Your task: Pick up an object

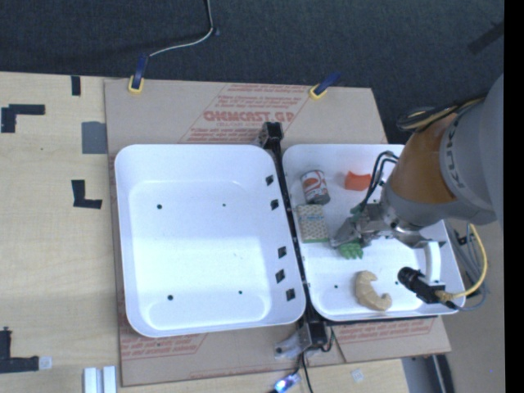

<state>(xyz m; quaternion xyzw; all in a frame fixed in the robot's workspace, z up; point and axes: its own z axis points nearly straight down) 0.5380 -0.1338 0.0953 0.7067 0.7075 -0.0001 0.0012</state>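
In the right bin (327, 305) lie a small red and white can (314, 187), an orange block (356, 180), a speckled green-grey sponge pad (311, 223), a green toy (352, 250) and a tan croissant-shaped piece (372, 291). My gripper (347, 237) reaches in from the right and sits low over the green toy, between the sponge pad and the arm's wrist. Its fingertips are dark and blend with the toy beneath them.
The left bin (131, 219) stands beside the right one, with a black divider clip strip (282, 219) between them. The grey arm with its orange band (422, 174) covers the right bin's right side. A cable (458, 289) loops near the front right corner.
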